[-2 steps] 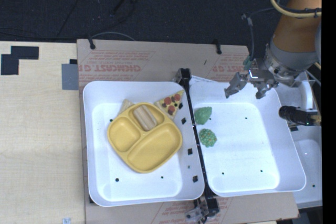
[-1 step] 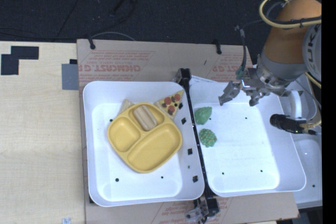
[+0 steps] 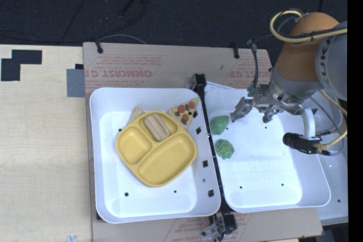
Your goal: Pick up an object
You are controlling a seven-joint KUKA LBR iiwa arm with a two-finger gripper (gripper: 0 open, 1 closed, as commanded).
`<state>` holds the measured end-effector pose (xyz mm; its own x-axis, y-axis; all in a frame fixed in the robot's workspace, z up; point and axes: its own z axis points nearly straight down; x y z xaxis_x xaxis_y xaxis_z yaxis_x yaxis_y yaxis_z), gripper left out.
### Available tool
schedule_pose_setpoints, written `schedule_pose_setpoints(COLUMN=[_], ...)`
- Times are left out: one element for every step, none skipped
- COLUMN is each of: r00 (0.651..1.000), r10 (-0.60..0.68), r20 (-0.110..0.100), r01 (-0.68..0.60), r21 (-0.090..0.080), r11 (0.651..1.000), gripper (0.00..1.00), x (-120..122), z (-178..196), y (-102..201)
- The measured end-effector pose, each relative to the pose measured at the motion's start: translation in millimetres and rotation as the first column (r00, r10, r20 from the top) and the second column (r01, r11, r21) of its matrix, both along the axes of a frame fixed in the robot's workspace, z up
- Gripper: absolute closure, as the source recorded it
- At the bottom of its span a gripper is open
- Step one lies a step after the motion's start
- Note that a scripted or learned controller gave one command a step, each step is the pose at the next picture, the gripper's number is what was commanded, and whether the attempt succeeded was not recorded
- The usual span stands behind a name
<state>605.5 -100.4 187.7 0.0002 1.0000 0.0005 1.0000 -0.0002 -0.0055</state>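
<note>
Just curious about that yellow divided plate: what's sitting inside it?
In the yellow plate, one small compartment holds a tan bread-like piece; the other two look bare. What lies under the plate is covered.

Robotics lab: white bins, loose floor cables.

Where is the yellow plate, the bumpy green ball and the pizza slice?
yellow plate [image 3: 164, 164]: camera view, bare floor of its biggest compartment.
bumpy green ball [image 3: 224, 148]: camera view, its middle, in the right bin.
pizza slice [image 3: 186, 111]: camera view, its topped middle, beside the plate.
</note>
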Motion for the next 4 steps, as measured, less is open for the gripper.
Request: schedule_pose_setpoints(r00=[1.000, 1.000, 1.000, 1.000], r10=[0.000, -0.003, 0.001, 0.000], r20=[0.000, -0.001, 0.004, 0.004], r01=[0.000, 0.003, -0.001, 0.000], r21=[0.000, 0.000, 0.000, 0.000], r11=[1.000, 1.000, 1.000, 1.000], gripper=[0.00, 1.00, 1.00, 1.00], x=[-4, -4, -11, -11], z=[-44, -33, 23, 35], y=[-4, -5, -1, -2])
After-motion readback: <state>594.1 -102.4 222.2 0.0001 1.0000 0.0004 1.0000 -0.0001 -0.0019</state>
